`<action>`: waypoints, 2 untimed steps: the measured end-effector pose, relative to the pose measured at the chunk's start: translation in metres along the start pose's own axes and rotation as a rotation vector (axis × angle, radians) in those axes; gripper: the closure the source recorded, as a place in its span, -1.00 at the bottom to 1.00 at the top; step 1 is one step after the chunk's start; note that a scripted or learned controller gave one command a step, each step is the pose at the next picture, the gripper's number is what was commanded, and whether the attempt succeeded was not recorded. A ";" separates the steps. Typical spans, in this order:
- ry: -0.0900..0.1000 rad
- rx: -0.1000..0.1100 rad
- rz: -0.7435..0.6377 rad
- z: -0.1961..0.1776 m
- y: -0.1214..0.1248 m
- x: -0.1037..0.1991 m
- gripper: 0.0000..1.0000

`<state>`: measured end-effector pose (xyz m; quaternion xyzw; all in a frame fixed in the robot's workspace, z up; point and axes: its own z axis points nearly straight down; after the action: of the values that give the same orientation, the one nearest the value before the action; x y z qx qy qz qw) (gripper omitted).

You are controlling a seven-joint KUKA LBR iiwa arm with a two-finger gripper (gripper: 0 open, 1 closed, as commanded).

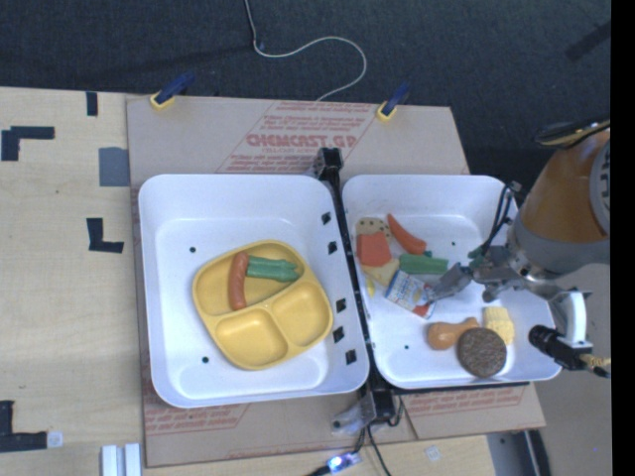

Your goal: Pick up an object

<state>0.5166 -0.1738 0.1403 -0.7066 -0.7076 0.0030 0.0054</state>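
Observation:
The right bin (466, 194) holds several toy foods. An orange carrot (406, 233) and a green piece (423, 263) lie near its middle, beside a red-orange piece (374, 250) and a small blue and white packet (406, 291). A drumstick (448, 333), a brown patty (481, 351) and a yellow corn piece (497, 322) lie at the front right. My gripper (446, 282) reaches in from the right, low over the bin, its tip just right of the packet and below the green piece.
In the left bin (174, 206) a yellow divided plate (268, 330) carries a sausage (237, 280) and a green piece (272, 269). The arm's orange band (566, 201) hangs over the right bin's right rim. A black divider clip (328, 162) sits between the bins.

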 end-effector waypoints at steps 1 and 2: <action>0.001 -0.004 0.001 0.053 0.000 0.001 -1.00; 0.004 -0.011 -0.001 0.039 0.004 0.002 1.00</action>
<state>0.5199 -0.1715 0.1008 -0.7063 -0.7079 -0.0023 0.0031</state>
